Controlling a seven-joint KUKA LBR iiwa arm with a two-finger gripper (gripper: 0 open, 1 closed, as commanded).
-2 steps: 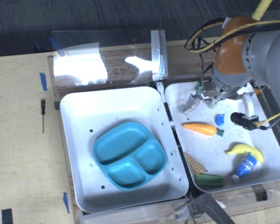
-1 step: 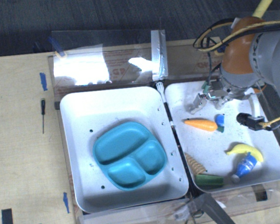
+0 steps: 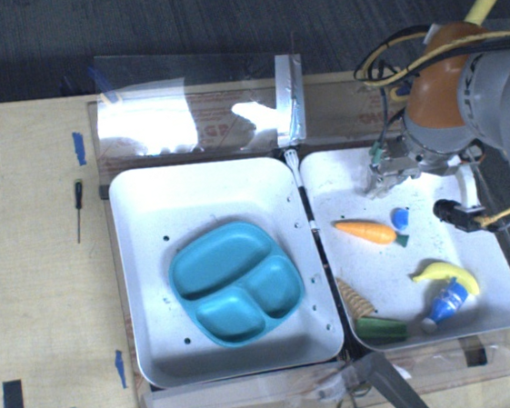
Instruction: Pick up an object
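Observation:
My gripper (image 3: 386, 177) hangs over the back part of the right bin (image 3: 338, 172), a short way above and behind the toys. An orange carrot (image 3: 365, 231) lies in the bin's middle, with a small blue piece (image 3: 399, 219) at its right end. A yellow banana (image 3: 444, 272) sits toward the front right, touching a blue bottle-like toy (image 3: 449, 299). A green cucumber (image 3: 381, 327) lies along the front wall, and a tan waffle cone (image 3: 355, 299) rests against the left wall. Nothing shows between the fingers.
The left bin (image 3: 136, 203) holds a blue divided plate (image 3: 235, 281). A clear plastic panel (image 3: 192, 114) and a metal post (image 3: 288, 103) stand behind the bins. The grey arm with its orange band (image 3: 438, 86) and cables fills the upper right.

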